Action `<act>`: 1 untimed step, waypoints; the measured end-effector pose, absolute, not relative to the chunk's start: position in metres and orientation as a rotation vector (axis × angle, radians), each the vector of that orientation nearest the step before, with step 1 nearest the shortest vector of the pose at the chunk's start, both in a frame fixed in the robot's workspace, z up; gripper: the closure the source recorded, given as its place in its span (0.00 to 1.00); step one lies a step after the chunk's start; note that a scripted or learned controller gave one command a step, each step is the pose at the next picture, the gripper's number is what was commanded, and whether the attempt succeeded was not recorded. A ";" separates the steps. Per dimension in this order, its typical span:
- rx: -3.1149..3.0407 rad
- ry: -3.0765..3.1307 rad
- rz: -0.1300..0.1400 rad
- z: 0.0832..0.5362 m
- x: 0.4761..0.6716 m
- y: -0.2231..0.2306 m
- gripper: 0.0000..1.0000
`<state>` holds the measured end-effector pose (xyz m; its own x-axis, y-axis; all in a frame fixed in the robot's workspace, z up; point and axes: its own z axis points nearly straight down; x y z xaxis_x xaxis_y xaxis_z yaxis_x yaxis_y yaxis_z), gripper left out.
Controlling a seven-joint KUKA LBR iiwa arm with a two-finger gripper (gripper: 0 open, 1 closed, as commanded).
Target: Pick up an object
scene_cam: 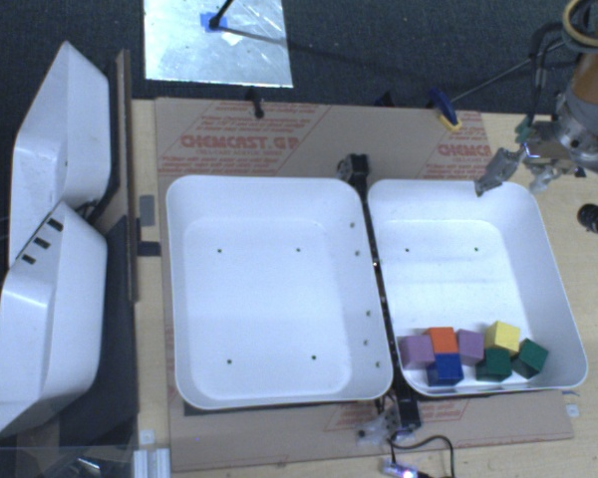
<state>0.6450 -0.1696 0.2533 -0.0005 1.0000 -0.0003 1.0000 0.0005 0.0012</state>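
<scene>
Fingers (498, 174) hang at the far right corner of the right bin (553, 267), just above its rim, and nothing sits between them. One grey finger tip shows pointing down and leftward; its partner is lost against the wrist hardware, so whether they are spread or pinched I cannot tell.

Well away from the fingers, along the near wall of the same bin, lies a huddle of small blocks. Closest to the fingers' side of the bin are a yellow block (504, 336) and two green blocks (529, 356), touching one another. Further off from the fingers, toward the divide between the bins, come a pale purple block (470, 345), an orange block (443, 340), a blue block (446, 368) just beside it, and another purple block (416, 350) at the end of the row. The left bin (269, 297) lies beyond that, on the far side of the blocks from the fingers.

My reading is that the pick is at its very start: the arm waits clear of the bin and no block has been approached. The next move calls for a long travel across the bare bin floor to the cluster, then a descent onto one block. Because they press together against the wall, an outer one such as the yellow block looks the easier target; crowding neighbours could block the fingers from closing cleanly.
</scene>
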 end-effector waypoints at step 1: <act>2.225 2.224 -0.005 0.184 0.579 -0.158 0.00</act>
<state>0.5788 -0.1581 0.1836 0.0005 1.0000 0.0011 1.0000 -0.0005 -0.0052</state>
